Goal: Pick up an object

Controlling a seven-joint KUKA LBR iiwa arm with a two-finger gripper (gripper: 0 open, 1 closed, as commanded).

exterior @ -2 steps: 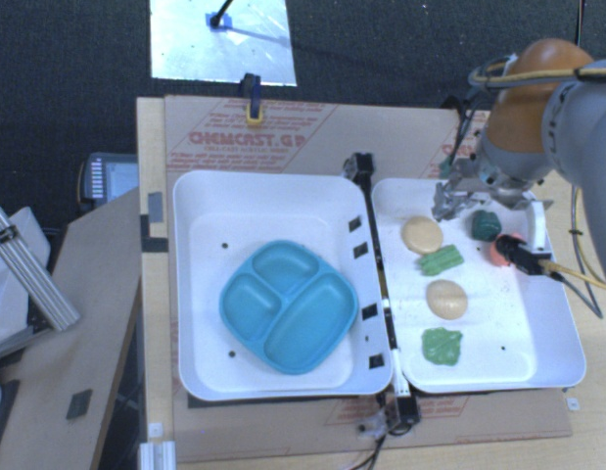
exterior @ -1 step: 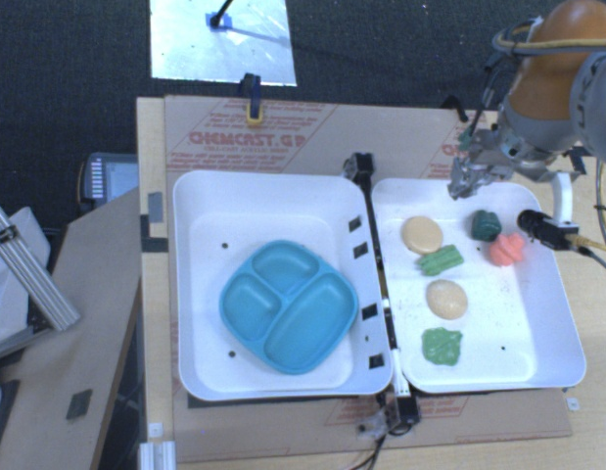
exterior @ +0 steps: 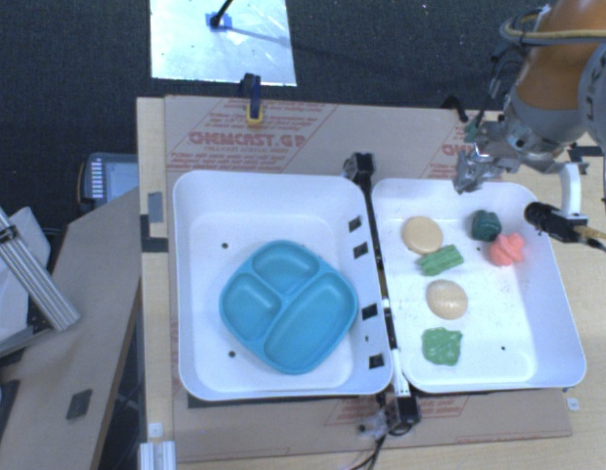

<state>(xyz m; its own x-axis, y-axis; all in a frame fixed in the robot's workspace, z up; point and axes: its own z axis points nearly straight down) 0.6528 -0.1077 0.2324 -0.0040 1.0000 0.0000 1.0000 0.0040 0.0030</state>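
Dark carpet lies behind a cardboard-topped bench point(exterior: 312, 130) bearing two white bins: the left bin point(exterior: 200, 199) holds a blue divided plate point(exterior: 288, 306), and the right bin point(exterior: 552, 351) holds six small pieces. Those are a tan disc point(exterior: 422, 234), a green ridged block point(exterior: 441, 259), a pale oval point(exterior: 446, 299), a green lump point(exterior: 442, 346), a dark teal piece point(exterior: 486, 225) and a pink piece point(exterior: 507, 250). The gripper point(exterior: 471, 176) hangs over the right bin's far rim, just short of the teal piece, with nothing in it; whether its jaws are parted I cannot tell. All six look like light toy food, probably plastic or rubber, not fragile. The smooth disc and oval may slip, so a pinch across their short width seems best. The ridged block offers flat sides and stands apart enough for a clean grasp, though it almost touches the disc.
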